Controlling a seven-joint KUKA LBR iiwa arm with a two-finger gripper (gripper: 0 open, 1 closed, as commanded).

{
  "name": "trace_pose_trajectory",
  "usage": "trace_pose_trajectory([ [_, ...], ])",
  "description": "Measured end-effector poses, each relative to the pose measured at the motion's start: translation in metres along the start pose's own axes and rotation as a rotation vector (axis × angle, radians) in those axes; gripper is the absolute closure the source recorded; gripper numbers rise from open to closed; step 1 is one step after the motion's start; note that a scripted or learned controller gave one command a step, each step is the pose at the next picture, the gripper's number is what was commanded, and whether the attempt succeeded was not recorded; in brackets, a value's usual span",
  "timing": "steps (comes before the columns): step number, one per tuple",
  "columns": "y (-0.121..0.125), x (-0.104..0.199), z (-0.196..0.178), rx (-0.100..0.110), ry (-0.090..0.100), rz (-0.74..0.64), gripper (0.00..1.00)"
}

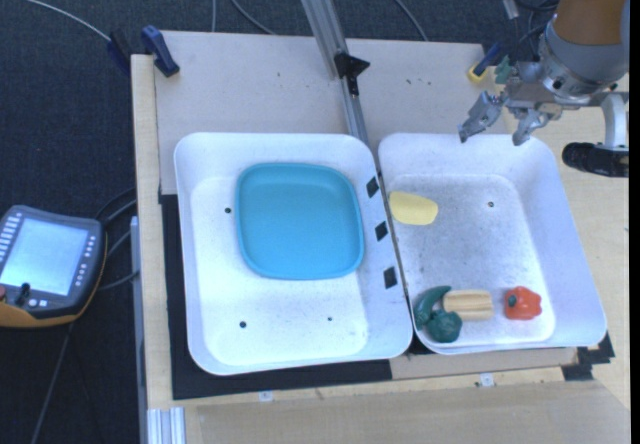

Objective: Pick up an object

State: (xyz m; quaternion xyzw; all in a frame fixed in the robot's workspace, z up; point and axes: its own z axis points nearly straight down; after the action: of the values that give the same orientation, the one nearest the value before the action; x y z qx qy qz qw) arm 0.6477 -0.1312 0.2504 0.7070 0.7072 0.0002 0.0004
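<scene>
**Ana:** Dark carpet (70, 82) with loose cables surrounds a pale wooden bench (250, 82). What sits nearest the camera?

**Ben:** Along the near wall of the right bin (570, 232), three small things lie in a row: a dark green toy pepper (437, 316) at the left, a tan block like a bread stick (468, 304) touching it, and a red toy tomato (521, 303) just beside that, with a slight gap.

**Ana:** And the left bin (200, 262)?

**Ben:** It holds a turquoise square plate (300, 220), lying flat toward the far side of the bin.

**Ana:** Anything further back?

**Ben:** A yellow lemon-like piece (413, 208) rests in the right bin, close to the wall shared with the left bin. Off the bench, at the view's left, a teach pendant (45, 262) lies on the carpet.

**Ana:** Where is the gripper (503, 125)?

**Ben:** Over the far rim of the right bin, well apart from all the toys. Its two fingers are spread, with nothing between them. Behind it, an aluminium post (320, 12) slants up from between the bins, and a blue clamp (160, 50) grips the bench's far left corner.
</scene>
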Motion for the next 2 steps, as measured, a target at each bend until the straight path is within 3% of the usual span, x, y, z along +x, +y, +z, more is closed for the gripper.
trace_pose_trajectory([
  [2, 0.009, 0.009, 0.091, 0.004, 0.001, 0.0, 0.0],
])
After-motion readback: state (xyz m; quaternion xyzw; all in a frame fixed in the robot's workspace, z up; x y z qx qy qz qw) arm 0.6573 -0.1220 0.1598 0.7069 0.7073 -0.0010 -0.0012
